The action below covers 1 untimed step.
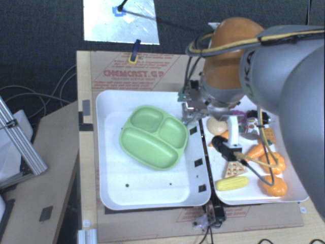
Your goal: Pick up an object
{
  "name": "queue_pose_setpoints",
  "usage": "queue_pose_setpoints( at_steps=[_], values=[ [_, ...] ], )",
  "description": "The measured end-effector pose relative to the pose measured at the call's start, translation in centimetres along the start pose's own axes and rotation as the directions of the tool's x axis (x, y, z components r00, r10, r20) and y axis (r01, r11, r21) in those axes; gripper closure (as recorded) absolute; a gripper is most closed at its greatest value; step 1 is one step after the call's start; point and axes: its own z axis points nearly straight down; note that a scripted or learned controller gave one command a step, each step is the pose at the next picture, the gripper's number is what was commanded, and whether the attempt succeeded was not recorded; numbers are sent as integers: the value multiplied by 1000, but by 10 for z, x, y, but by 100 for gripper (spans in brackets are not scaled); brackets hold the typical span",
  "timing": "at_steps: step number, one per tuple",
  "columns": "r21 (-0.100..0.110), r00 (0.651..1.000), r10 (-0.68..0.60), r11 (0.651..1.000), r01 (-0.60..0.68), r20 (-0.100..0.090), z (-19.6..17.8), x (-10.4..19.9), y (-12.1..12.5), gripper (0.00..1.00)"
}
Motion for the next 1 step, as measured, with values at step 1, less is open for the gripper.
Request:
queue_pose_setpoints(
  at_steps=[1],
  values=[
    [2,1000,3,1000,-3,2,15,12,-11,100]
  ],
)
